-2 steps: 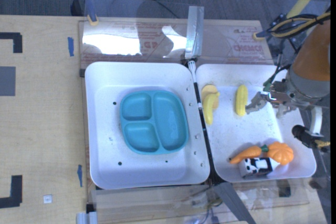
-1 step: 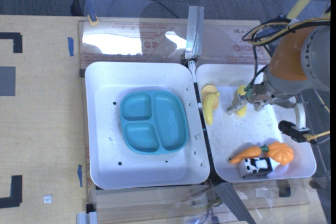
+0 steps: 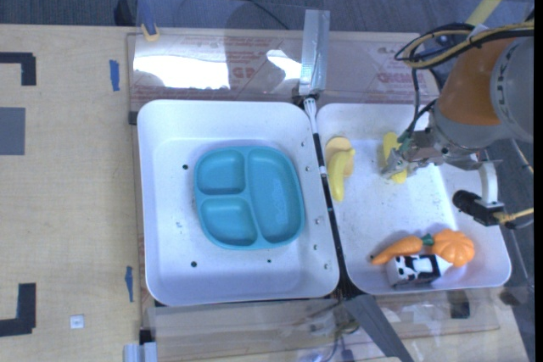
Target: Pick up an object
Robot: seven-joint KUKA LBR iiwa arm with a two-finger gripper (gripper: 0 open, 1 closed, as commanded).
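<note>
Over the right bin (image 3: 365,208), the tool (image 3: 399,165) reaches down beside a yellow piece (image 3: 389,150)

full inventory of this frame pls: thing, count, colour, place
left bin: 1, white, left half of the bench
right bin: 1, white, beside the left bin
divided plate: 1, teal, three compartments, middle of the left bin
banana: 1, yellow, right bin, near the divider
small yellow object: 1, yellow, right bin, at the gripper; too small to identify
carrot: 1, orange, right bin, near edge
pumpkin: 1, orange, right bin, next to the carrot
cow toy: 1, black and white, right bin, below the carrot
arm: 1, grey with orange band, reaching in from the right
gripper: 1, low over the right bin by the small yellow object
</note>
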